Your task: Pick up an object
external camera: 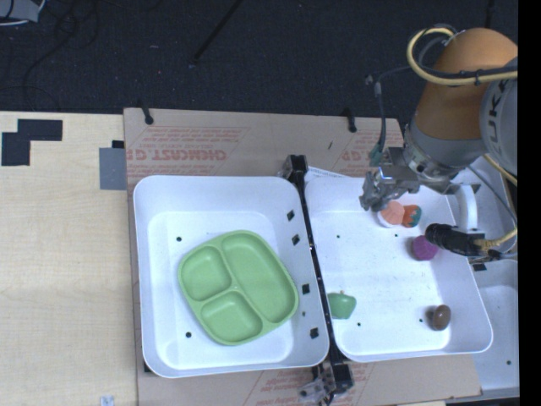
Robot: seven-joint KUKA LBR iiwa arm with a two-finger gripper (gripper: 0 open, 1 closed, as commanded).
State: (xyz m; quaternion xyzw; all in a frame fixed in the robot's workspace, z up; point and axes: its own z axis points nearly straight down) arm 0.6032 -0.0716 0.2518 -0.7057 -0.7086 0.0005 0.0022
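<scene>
Your widest surface is the table (pixel 59 252), pale wood-grain with a smooth, flat finish. On it lies a sheet of brown cardboard (pixel 211 142), matte, with red lettering printed along its far edge. Two shallow white bins of glossy plastic with rounded corners sit on the cardboard side by side, the left bin (pixel 156 201) and the right bin (pixel 380 277), their inner walls touching along a dark clip strip.

The arm (pixel 461 74) comes in from the right, a bulky rounded shell, orange on top with grey below, ending over the far corner of the right bin.

In the left bin you have a plate (pixel 238 288), light green, smooth plastic, a rounded rectangle split into three wells and lying flat at a slant.

The pincer (pixel 382 194) is grey metal, low over the right bin's far end. You cannot tell whether it is apart or together.

Just beside its tip lies an orange piece (pixel 399 216), rounded, with a pale part and a teal end, resting on the bin floor. Near it, toward the right wall, is a purple lump (pixel 423 248), dull and blunt. A green lump (pixel 341 304), soft-edged, sits against the left wall. A brown ball (pixel 438 316), slightly shiny, lies in the near right corner.
</scene>
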